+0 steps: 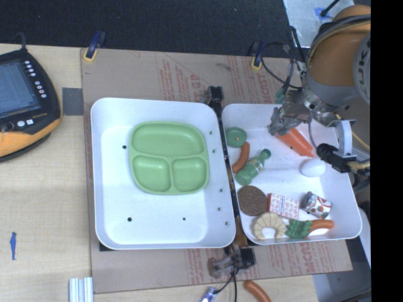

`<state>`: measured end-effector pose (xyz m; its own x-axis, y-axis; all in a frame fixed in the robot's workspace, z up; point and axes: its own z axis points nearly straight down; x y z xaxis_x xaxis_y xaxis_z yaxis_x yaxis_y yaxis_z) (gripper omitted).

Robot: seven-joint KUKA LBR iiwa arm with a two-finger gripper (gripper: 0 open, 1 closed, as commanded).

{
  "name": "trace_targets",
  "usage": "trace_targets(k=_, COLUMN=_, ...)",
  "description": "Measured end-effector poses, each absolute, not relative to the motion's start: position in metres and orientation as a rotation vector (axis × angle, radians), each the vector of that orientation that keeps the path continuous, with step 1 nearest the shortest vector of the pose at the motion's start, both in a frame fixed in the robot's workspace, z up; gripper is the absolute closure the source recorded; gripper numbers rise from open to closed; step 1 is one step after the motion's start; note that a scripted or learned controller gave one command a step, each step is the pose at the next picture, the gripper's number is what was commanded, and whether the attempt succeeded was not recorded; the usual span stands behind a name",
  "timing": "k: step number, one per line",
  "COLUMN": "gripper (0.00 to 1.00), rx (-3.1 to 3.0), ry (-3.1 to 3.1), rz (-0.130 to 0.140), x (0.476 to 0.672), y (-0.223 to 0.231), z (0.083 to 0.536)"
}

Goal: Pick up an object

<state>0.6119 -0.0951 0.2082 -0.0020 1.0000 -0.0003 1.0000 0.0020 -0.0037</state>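
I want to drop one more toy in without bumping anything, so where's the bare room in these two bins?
Left bin: bare floor rings the green divided plate, widest along the near edge below it. Right bin: a small patch between the green bottle and white egg. Its near edge is crowded with food toys, and the tool sits over the carrot.

A wooden bench [44,200] carries a brown cardboard sheet [157,80] with two white bins, left [107,168] and right [349,200], side by side. A handheld control pad [25,102] rests at the bench's left edge.
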Motion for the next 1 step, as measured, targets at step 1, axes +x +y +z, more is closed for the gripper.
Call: trace_targets(k=1, gripper=1.00, rx=-2.211, ry=-2.228, rz=0.007, x=0.5712, y=-0.0242, z=0.1913)
